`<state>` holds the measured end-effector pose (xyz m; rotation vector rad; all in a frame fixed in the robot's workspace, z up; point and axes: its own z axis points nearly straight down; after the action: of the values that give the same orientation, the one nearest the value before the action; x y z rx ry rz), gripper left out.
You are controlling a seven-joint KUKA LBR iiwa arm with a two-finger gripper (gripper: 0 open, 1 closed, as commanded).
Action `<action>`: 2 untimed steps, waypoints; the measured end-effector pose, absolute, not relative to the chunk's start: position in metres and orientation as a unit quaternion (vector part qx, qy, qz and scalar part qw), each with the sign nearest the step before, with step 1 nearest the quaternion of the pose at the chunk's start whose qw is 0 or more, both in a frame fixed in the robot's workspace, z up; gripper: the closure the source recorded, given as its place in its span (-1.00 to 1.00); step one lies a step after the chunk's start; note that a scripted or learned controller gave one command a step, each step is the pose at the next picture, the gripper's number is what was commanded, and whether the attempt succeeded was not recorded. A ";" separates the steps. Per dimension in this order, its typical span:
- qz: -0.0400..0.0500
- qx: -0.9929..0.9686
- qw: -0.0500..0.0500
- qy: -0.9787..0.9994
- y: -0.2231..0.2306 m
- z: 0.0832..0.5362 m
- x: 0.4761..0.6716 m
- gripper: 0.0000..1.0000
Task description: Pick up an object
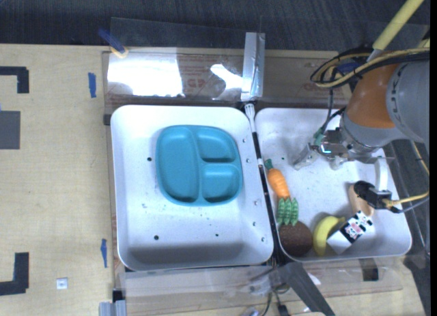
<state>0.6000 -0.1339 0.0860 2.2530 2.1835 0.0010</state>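
Two white bins side by side on wooden surface (48, 171), blue divided tray (199, 164) in left bin (136, 233), gripper (315, 152) low over right bin (293, 120), finger state unclear, nothing visibly held, carrot (278, 183), brown ball (295, 237), yellow fruit (323, 233) along near edge.

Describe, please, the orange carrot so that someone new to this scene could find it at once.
Start at the right-hand white bin and follow its left wall, beside the bin holding the blue divided plate. The carrot lies about halfway down that wall, above a green item and a brown round one. It alone there is bright orange and tapered.
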 end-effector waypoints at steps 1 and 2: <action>0.000 0.757 0.001 0.653 -0.110 0.085 0.658 -1.00; -0.001 0.654 0.000 0.757 -0.117 0.152 0.639 -1.00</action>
<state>0.6388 -0.1173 0.1521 2.0541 2.3772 -0.0029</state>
